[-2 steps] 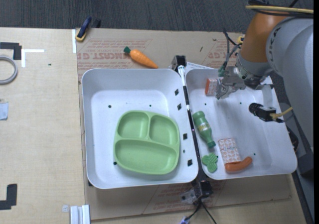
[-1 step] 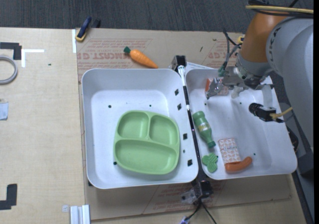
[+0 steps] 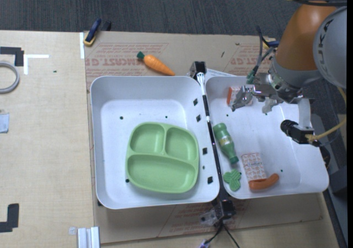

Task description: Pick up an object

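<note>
Green plate (image 3: 163, 157) fills the left bin (image 3: 105, 131); right bin (image 3: 300, 178) holds a bottle (image 3: 225, 141), packet (image 3: 253, 165) and sausage (image 3: 263, 182). Above its far end, the pincer (image 3: 251, 98) hangs open, gripping nothing; closing there risks grabbing air, since the items lie well apart.

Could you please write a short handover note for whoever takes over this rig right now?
Hand: over the back of the right bin, beside a small orange-and-white item; nothing visibly between its fingers.
Right bin: green bottle, green clover-shaped toy, patterned packet, sausage.
Left bin: green divided plate.
Outside the bins: toy carrot on the cardboard behind.
Done: nothing lifted yet.
Left: grasp one object and raise it.
</note>
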`<action>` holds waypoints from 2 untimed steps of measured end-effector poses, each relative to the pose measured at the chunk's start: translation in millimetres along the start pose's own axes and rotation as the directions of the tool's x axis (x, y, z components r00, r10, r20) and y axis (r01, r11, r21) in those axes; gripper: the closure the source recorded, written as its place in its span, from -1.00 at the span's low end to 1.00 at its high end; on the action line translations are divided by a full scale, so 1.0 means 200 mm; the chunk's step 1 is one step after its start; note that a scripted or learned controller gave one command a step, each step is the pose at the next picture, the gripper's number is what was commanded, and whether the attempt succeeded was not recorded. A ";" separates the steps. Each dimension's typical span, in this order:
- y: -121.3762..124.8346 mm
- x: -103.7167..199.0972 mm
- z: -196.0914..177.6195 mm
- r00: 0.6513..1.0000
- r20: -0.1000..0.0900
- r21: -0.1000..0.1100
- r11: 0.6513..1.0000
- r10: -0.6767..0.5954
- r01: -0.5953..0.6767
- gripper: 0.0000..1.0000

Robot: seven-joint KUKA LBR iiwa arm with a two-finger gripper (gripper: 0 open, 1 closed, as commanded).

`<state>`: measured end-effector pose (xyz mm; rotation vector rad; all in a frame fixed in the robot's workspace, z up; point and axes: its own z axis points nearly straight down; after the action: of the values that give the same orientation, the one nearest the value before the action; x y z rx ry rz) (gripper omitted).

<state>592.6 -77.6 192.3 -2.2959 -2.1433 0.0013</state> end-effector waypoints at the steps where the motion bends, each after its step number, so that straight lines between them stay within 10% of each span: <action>1: -0.22 -0.18 0.29 0.939 0.000 0.000 0.939 -0.344 0.344 -1.00; 2: -0.57 -0.16 0.50 0.961 0.000 -0.001 0.961 -0.275 0.275 -1.00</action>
<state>477.6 -101.3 92.1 -1.9764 -2.4420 -0.0001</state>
